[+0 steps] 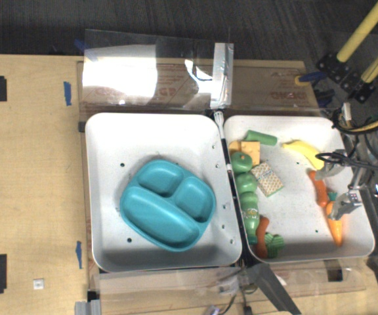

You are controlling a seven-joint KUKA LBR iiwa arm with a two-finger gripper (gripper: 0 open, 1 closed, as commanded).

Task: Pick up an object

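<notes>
The right bin (294, 231) holds toy food. A yellow banana (302, 151) lies at its far right, a green piece (260, 137) and an orange block (249, 151) at the far left, and a speckled tan cracker (268, 179) sits just below them. Green vegetables (245, 188) line the left wall, with a small carrot (262, 231) at their near end. A long orange carrot (335, 231) lies along the bin's right side. My gripper (342, 205) is low over the middle of that carrot, at the bin's right edge, and partly covers it.
The left bin (110, 136) holds a teal divided plate (168, 204). Between the bins runs a raised rim (227, 176). Cables and yellow struts (366, 25) crowd the far right. A clear sheet (149, 74) lies behind the bins.
</notes>
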